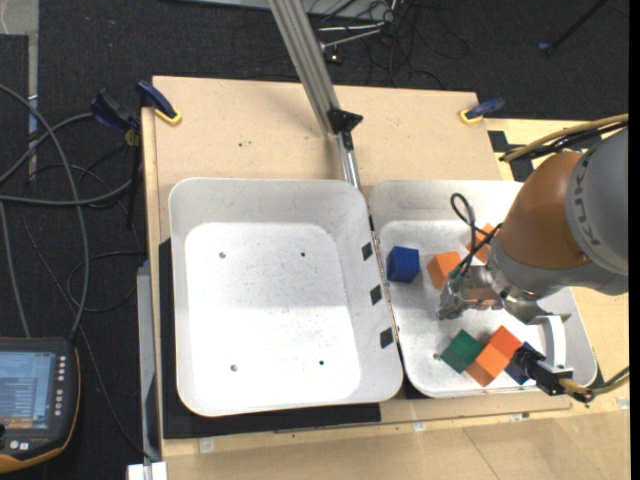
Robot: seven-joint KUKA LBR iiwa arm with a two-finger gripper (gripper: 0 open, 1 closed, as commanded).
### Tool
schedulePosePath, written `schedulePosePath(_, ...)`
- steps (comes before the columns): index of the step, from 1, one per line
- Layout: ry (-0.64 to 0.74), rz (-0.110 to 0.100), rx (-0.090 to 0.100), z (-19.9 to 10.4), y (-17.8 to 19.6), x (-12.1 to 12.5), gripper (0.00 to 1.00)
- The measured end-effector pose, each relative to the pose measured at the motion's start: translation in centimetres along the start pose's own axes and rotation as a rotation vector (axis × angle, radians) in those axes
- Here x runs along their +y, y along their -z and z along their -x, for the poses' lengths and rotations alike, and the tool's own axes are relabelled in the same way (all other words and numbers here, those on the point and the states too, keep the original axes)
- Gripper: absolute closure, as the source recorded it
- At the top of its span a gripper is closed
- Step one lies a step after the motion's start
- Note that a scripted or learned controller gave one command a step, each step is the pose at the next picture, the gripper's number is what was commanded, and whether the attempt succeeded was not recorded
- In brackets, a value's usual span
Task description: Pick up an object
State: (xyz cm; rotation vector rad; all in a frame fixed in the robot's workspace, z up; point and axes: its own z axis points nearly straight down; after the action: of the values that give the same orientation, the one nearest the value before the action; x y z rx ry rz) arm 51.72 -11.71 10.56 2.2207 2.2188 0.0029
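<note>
Currently the two-finger gripper (452,303) hangs low over the right-hand shallow white bin (420,378), its tip between the small orange block (444,268) and the green cube (462,351). Whether it is wide or narrow cannot be told from this slant, and no object is visible in its grasp.

Candidate objects, all in the right bin:
- blue cube (403,264), near the bin's left wall, standing apart from the others
- small orange block, just beside the gripper tip
- green cube, touching a second orange block (495,355) near the front wall
- dark blue piece (522,366), partly hidden behind that block

Handling estimate: the blocks appear rigid, light and flat-sided, probably wood or foam; crushing risk seems low. Smooth faces may slip under an off-centre grip.

Recommended hold: two opposite flat faces, centred. The blue cube offers free space on all sides; the green cube's contact with its neighbour obstructs one face
</note>
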Motion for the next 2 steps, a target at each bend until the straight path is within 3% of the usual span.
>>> schedulePosePath(2,0.004,0.003,-0.001,-0.1,10.7,0.6,1.00)
